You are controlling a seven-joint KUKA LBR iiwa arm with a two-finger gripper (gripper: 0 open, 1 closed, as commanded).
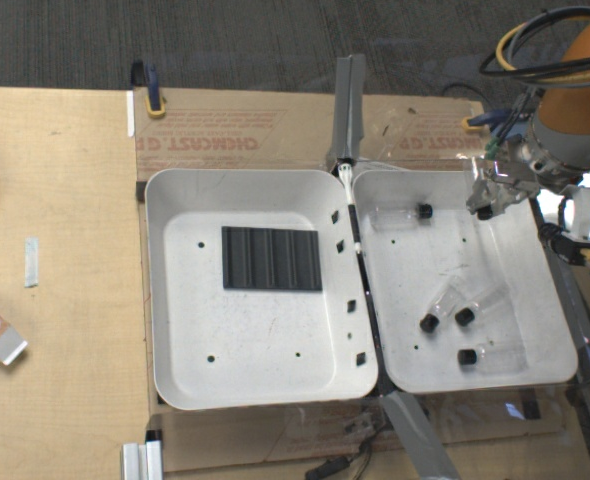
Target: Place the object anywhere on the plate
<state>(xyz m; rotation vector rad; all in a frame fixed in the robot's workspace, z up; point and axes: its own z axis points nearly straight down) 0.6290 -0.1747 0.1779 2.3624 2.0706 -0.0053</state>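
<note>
Near edge of right bin (535, 373): clear vials with black caps (462, 330), loosely clustered, some touching. One more capped vial (422, 210) near far wall. Dark ribbed plate (271, 259) lies in left bin (175, 368), bare. Gripper (485, 200) hovers at far-right corner of right bin; finger spread: cannot tell.

Risk (judged): transparent, round vials may roll or slip; cluster invites double contact. Central bin rims need clearance on transfer. Open room around plate ample.
</note>
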